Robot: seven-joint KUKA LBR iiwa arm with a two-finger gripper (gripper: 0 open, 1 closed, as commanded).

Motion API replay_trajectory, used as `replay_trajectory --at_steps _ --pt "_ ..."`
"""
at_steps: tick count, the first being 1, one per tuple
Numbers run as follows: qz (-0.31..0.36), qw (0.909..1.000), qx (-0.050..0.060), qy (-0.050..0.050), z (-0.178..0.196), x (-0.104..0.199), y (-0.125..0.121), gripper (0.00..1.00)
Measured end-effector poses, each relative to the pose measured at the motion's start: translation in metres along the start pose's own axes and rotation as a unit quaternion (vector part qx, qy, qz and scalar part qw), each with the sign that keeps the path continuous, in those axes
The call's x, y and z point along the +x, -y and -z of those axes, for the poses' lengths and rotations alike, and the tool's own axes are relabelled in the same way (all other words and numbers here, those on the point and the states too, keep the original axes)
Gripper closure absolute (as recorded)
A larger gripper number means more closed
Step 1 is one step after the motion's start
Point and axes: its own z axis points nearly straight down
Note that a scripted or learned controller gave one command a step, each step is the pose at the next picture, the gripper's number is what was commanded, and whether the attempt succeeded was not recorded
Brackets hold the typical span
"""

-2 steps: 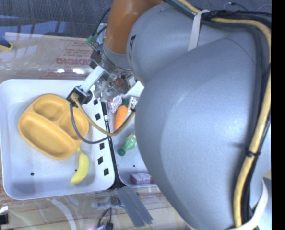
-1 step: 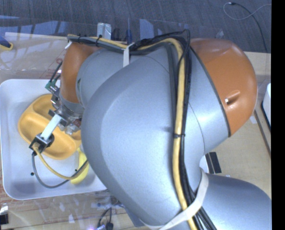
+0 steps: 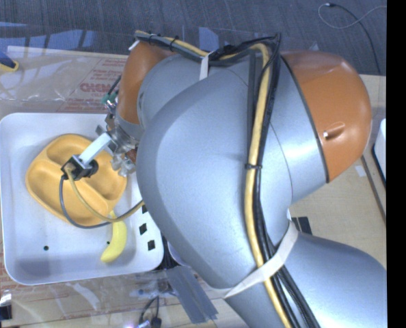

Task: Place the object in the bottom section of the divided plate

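At the far left sits the white bin [image 3: 11, 203], and in its upper half lies the yellow divided plate [image 3: 49, 176], its raised ridges parting it into shallow sections. A small dark speck [image 3: 46, 248] marks the bin floor below the plate, well apart from anything else.

The banana [image 3: 115, 243], the 1 loose object here, lies on the bin floor just below the plate's lower right rim, its tip pointing down toward the bin's near wall. It is outside the plate and in none of its sections. I cannot tell whether its upper end touches the rim.

My gripper [image 3: 121, 154] is over the plate's right edge, above the banana and apart from it. Nothing shows in its grasp, and from this angle I cannot tell whether it is apart or together, since my own wrist hides most of it.

Behind the bin, a clear plastic sheet with red print [image 3: 87, 80] lies on the bench.

To the right, my grey arm [image 3: 217, 183] bulks over the bin's right wall, its orange band [image 3: 333, 115] toward the upper right.
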Motion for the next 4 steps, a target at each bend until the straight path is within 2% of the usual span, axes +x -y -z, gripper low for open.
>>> replay_trajectory --at_steps 1,2,3,4 --pt "-0.065 0.9979 0.0 0.001 -0.005 -0.107 0.08 1.0" --pt "0.077 0.997 -0.001 0.0 0.008 -0.065 0.073 1.0" --pt "-0.156 0.9877 -0.002 -0.001 0.071 -0.116 -0.007 1.0" --pt "-0.164 0.9864 0.0 0.001 -0.03 -0.097 0.067 1.0"
